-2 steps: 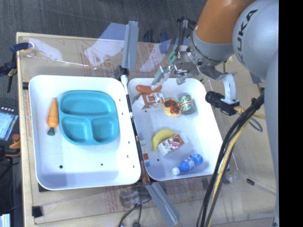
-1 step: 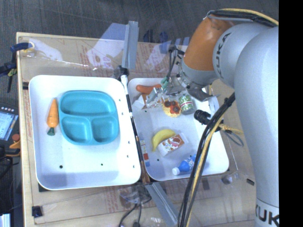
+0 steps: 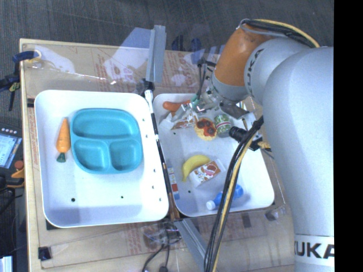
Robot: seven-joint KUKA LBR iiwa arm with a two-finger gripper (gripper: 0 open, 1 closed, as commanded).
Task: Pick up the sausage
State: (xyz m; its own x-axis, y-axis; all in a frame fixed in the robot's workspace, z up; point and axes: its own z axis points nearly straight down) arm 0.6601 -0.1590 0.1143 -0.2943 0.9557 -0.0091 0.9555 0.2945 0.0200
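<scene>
readable text
only "kuka" in dark letters on the grey arm (image 3: 311, 250) at lower right, its last letter cut off.

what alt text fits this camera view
A grey KUKA arm's gripper sits low over the right white bin, beside an orange-red sausage, a yellow banana and small packets. The left white bin holds a blue divided tray and a carrot.

Bright, even overhead light, glare on the white bins (image 3: 85, 208) (soft shadows), slightly blurry.
</scene>
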